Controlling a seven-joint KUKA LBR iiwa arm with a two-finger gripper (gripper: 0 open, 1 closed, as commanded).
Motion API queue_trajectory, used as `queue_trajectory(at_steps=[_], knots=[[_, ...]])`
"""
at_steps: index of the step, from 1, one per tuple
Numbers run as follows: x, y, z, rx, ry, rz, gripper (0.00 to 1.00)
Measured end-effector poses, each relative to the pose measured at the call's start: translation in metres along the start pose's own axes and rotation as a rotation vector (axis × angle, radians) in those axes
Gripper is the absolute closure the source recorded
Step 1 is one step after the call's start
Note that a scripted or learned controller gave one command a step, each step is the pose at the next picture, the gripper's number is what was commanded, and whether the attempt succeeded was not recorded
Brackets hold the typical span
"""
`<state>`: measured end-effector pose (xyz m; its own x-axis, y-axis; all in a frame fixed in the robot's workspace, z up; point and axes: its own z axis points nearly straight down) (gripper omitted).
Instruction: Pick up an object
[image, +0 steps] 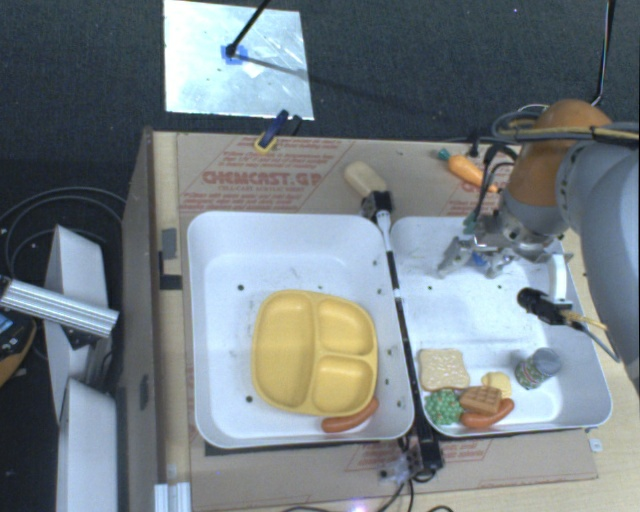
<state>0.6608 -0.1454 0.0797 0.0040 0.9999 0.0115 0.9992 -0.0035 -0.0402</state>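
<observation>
Gripper (478, 252) spread open, holding nothing, near right bin's (590, 400) far edge; could close on air, toy food (468, 392) crowding the near edge.

Two bins sit side by side on the bench. In the left bin (215, 260) a divided plate (314, 352) lies toward the front right, with a sausage (350, 418) just before it at the front edge. In the right bin's (590, 390) front left corner cluster a slice of bread (443, 368), a waffle (480, 400), peas (444, 407) and another sausage (488, 416). A small can (538, 368) lies right of them. The gripper (478, 252) hangs over the right bin's back part. A carrot (464, 168) lies behind that bin.
</observation>
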Motion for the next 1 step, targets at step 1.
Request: queue_trajectory(at_steps=[1], knots=[[-0.0373,0.0018,-0.0008,-0.014,-0.007,-0.001,0.00]])
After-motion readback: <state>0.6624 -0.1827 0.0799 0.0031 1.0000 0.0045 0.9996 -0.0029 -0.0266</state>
